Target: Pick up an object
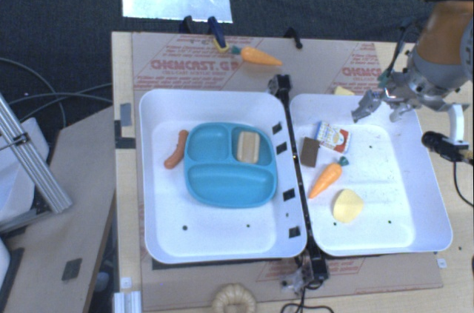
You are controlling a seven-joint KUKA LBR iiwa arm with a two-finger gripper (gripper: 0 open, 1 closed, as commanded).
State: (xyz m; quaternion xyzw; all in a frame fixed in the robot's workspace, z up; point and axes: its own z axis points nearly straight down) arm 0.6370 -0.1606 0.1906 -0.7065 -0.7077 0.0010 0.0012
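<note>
Orange first, at the far left: a toy sausage (175, 149) lying in the left bin (150, 178), just beside a blue plate (222, 182). On the plate's far right part, a tan slice of bread (248, 147). Beyond both bins, on the brown card (333, 56), a lone carrot (259, 56).

Then the right bin (404, 186). Near its far left side, a small white packet (331, 135) with a red patch, flat and a bit tilted. Touching its left corner, or very close to it, a dark brown block (309, 152). Nearer, a second carrot (326, 178) lying at a slant, and a pale yellow lump (348, 206).

Far right: the end effector (383, 109), spread wide with nothing in it, hanging over the bin's far edge, just right of the packet. Most likely going for that packet.

Could go wrong in a few ways. Could slide off the packet, since so thin and flat. Could push it into the block and grab both, or neither. Could bump the bin's wall by coming down too far back.
</note>
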